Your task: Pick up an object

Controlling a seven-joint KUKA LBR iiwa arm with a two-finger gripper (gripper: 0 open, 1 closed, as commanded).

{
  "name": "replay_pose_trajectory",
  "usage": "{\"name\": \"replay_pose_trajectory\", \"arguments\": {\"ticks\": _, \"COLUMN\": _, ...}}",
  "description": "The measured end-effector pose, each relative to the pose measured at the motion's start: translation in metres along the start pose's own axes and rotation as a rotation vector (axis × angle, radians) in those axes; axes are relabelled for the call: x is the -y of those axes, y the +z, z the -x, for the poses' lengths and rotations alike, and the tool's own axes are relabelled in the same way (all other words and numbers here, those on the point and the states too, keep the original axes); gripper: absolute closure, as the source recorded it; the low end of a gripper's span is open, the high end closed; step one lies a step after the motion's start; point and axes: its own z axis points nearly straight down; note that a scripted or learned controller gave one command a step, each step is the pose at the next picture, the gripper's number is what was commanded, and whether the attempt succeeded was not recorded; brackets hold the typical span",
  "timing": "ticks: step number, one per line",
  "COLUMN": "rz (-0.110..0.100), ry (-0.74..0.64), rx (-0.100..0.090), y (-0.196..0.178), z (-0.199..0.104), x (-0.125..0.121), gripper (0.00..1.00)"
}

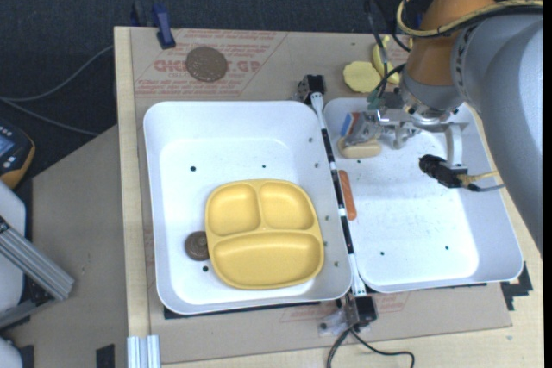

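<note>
My gripper [390, 132] hangs low over the far left corner of the right bin [431, 254]. Just to its left, a pale tan block [360, 150] lies on the bin floor, with a small blue and white object [348, 124] right behind it. The block is beside the gripper, and nothing shows as held. An orange-red stick [346, 195] lies along the right bin's left wall. In the left bin [172, 142] a yellow divided plate [262, 232] rests, with a small brown disc [197, 246] against its left edge.
A yellow object [361, 76] sits on the bench behind the right bin. A brown round disc [206, 63] and a blue clip [161, 27] lie on the cardboard behind the left bin. The grey arm covers the right bin's far right side.
</note>
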Motion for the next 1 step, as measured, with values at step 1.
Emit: {"name": "replay_pose_trajectory", "arguments": {"ticks": 1, "rz": 0.000, "ry": 0.000, "rx": 0.003, "y": -0.0001, "z": -0.0027, "x": 0.0000, "gripper": 0.00}}
